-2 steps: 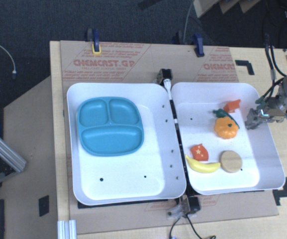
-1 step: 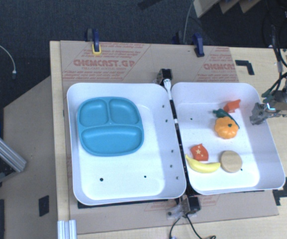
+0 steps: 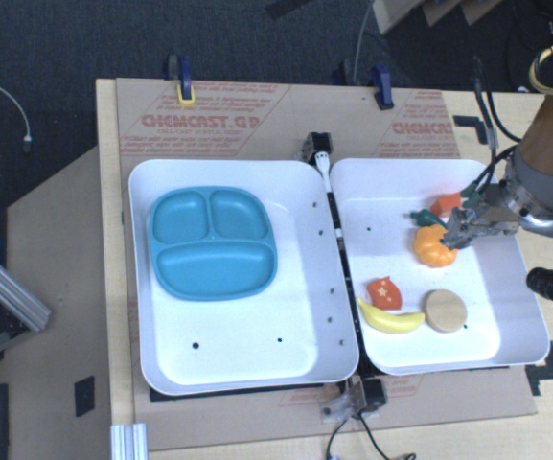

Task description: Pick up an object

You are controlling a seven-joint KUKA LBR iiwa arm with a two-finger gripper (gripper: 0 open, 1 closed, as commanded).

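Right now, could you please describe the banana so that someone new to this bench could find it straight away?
Look at the right bin of the two white ones. Along its near edge lies the banana, just below the strawberry and touching the tan disc at its right tip. It is the only yellow, curved thing there; the orange fruit sits farther back by the gripper.

Even overhead light – soft shadows, slight blur.

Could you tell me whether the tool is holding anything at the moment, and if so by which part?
It cannot be told. The tool sits right at the orange fruit in the right bin, but no object is clearly seen gripped by it.
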